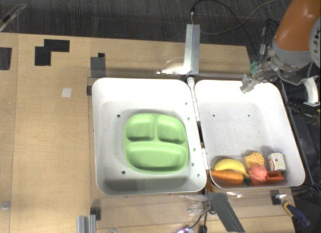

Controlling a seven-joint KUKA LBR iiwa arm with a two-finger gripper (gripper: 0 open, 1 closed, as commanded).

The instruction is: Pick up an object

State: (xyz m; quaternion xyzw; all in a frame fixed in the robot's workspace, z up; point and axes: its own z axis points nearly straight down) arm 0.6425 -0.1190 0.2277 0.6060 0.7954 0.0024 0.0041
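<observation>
Down in the right bin's (241, 122) near corner lie a banana (230, 165), a carrot (228, 177), a pink toy (258, 173), a yellow block (254, 158) and a small can (276, 162), bunched together. Left bin (108, 127) holds a green divided plate (156, 142). Over the right bin's far edge hangs the gripper (249, 83), grasping nothing; I cannot tell its opening.

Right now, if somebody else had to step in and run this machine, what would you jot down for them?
Tool: hovering over the far right corner of the right bin, nothing seen in it.
Things: banana, carrot, pink toy, yellow block and small can huddle at the right bin's near edge. Green divided plate lies in the left bin.
Done: nothing picked up yet.
Left: go down to the pile, grab one thing, lift it.
</observation>
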